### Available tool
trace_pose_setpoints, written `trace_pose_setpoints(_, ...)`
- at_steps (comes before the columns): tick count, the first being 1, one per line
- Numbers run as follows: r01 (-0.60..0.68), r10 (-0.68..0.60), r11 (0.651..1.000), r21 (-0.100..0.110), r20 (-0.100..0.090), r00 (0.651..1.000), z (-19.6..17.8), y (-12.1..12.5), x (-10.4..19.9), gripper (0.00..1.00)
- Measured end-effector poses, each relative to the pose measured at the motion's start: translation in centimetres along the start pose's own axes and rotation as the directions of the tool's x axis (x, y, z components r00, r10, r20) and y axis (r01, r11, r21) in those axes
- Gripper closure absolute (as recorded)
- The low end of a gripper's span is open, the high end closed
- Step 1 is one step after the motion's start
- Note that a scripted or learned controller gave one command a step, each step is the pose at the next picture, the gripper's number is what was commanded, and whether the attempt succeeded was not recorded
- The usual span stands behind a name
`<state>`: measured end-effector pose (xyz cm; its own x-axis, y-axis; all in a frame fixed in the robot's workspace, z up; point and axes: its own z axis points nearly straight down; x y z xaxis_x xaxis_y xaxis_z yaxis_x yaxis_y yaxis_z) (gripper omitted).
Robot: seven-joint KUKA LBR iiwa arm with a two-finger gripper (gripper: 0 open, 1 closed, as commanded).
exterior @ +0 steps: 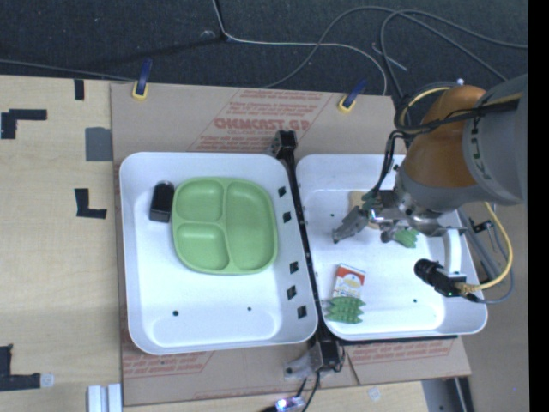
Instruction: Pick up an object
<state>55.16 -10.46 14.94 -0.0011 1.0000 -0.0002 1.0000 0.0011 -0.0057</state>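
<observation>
Cardboard [249, 118], brown and printed with red lettering, lies under two shallow white plastic bins with rounded corners, set side by side and joined by a black strip down the middle. The left bin [141, 316] holds a pale green plate [226, 226], a rounded square moulded into three compartments, smooth and matte. Touching the plate's left edge sits a small black block [161, 202], boxy with softened corners. The right bin [412, 312] carries a small card [348, 279] in orange, red and white near its front left, and just below it, touching or nearly so, a dark green toy [346, 308] with a bumpy, leafy outline. The arm enters from the right, its grey casing topped by a glossy orange band [442, 148], with yellow and black cables looping round it. The gripper [353, 224] hangs low over the rear middle of the right bin, its dark metallic fingers pointing toward the divider; they look close together with nothing seen between them, though the view is too blurred to be sure. A small green piece [406, 238] shows beside the wrist, and whether it lies in the bin or belongs to the tool cannot be told. The card and toy lie apart from the gripper, nearer the front wall.
</observation>
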Motion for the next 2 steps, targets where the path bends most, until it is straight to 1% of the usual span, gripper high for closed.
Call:
trace_pose_setpoints(1,0.001,-0.001,1.0,0.001,0.0,1.0,6.3,0.04,0.63,0.0)
trace_pose_setpoints(2,0.0,0.0,1.0,-0.005,0.0,1.0,6.4,0.07,0.65,0.0)
